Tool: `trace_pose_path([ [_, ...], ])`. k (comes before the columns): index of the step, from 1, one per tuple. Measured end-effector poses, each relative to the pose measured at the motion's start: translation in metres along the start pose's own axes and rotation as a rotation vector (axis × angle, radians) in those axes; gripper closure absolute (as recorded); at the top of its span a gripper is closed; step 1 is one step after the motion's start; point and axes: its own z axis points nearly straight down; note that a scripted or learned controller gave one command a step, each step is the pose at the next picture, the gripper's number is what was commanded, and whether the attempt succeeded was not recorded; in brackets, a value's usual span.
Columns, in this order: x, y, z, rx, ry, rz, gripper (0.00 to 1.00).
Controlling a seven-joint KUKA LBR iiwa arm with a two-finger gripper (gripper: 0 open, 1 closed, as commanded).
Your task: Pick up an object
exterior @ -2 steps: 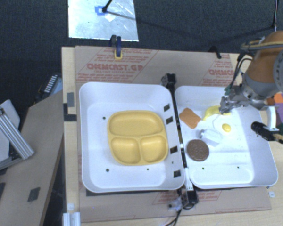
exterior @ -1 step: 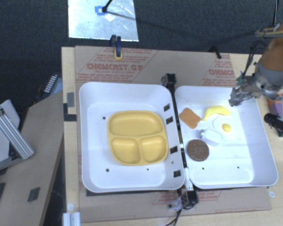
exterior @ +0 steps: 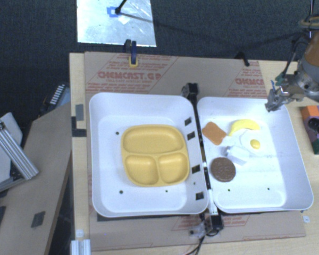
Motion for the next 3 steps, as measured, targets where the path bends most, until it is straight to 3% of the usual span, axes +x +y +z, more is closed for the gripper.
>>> trace_pose_path([
  [3,0.165,-0.017,0.001,0.006,0.003,-0.005,1.0],
])
